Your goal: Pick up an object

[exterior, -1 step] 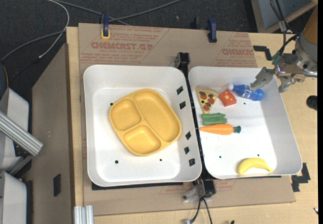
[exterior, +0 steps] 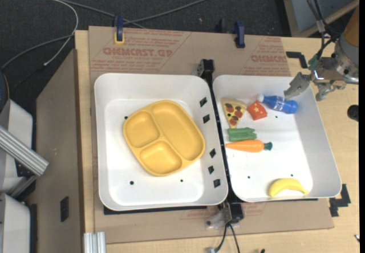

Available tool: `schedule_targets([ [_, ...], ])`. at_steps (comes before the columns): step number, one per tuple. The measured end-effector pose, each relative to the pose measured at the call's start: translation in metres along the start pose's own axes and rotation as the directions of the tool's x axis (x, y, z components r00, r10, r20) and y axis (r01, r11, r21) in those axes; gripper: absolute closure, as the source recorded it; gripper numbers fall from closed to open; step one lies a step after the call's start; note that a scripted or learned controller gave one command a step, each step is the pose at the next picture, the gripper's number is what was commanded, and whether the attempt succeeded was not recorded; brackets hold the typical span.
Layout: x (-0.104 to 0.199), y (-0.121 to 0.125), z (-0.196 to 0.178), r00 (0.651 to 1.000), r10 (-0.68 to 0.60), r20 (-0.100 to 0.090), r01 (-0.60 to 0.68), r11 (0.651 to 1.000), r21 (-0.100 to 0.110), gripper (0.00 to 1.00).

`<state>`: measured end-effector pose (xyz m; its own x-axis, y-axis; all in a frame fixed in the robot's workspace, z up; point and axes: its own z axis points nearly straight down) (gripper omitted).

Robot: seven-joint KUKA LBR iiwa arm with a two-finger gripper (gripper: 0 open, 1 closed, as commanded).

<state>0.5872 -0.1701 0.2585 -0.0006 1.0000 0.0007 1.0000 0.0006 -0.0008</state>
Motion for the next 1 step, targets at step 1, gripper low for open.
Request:
schedule_targets([
  [1, -0.0028, -0.0032, 0.0421, 1.0, 0.001, -0.001, -0.001, 1.0, 0.003, 0.0],
])
